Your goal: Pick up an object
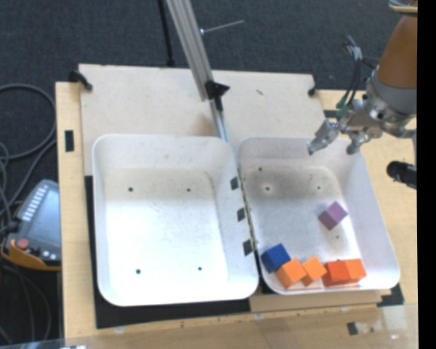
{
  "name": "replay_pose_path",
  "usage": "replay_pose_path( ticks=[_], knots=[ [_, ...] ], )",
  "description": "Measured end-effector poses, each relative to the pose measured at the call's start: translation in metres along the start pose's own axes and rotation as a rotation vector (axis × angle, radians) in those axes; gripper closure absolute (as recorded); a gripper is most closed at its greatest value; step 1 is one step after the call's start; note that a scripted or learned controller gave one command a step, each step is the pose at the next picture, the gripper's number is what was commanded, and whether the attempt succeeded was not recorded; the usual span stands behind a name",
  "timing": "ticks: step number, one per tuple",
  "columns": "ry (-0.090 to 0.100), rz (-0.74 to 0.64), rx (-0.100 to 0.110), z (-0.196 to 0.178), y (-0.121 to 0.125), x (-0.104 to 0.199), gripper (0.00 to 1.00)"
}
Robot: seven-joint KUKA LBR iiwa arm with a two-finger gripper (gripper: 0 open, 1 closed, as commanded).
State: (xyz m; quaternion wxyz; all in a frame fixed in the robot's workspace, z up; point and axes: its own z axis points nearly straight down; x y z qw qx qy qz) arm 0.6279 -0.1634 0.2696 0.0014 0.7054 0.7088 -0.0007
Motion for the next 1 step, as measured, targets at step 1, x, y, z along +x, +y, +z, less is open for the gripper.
replay_pose_path(
  ticks=[1],
  knots=[
    [0.003,0.007,0.008,0.1314,-0.0398,-0.038,0.0]
  ],
)
